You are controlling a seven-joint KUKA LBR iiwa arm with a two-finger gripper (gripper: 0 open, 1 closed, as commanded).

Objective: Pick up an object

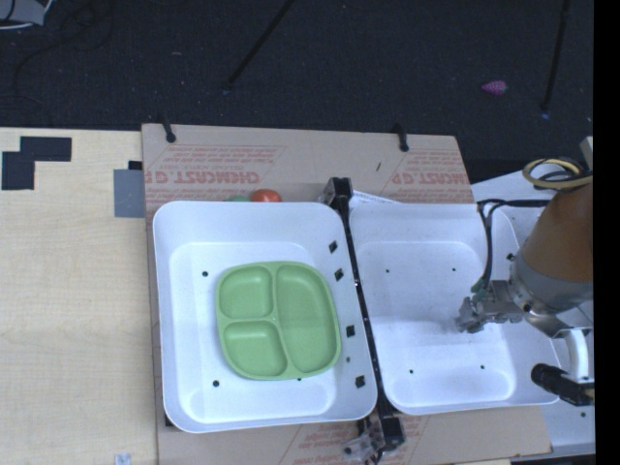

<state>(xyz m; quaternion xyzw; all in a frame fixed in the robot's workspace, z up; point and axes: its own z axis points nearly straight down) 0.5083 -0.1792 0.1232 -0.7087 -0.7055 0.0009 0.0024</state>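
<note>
From the camera above, we look down at a slant on a pale wooden worktop point(68, 289) carrying two shallow white bins side by side on a sheet of brown cardboard point(291, 163).

In the left bin point(184, 250) lies a light green divided plate point(278, 320), flat on the bin floor and roughly centred. It is a rounded rectangle with three compartments: two smaller ones on its left half and one long one on its right. Its long axis runs from the far side of the bin toward the near side, tipped slightly so that its far end leans left. It touches none of the bin walls.

Just behind the far rim of the left bin we see a small red-orange object point(265, 197), partly hidden by the rim; what it is we cannot tell.

The arm point(562, 250) reaches in from the right, its orange band above the grey wrist. The wrist hangs over the right edge of the right bin point(426, 279). The claw point(475, 316) points left and down toward that bin's floor, well apart from the green plate. We see nothing between its fingers, and we cannot tell whether they are spread or pressed together.
</note>
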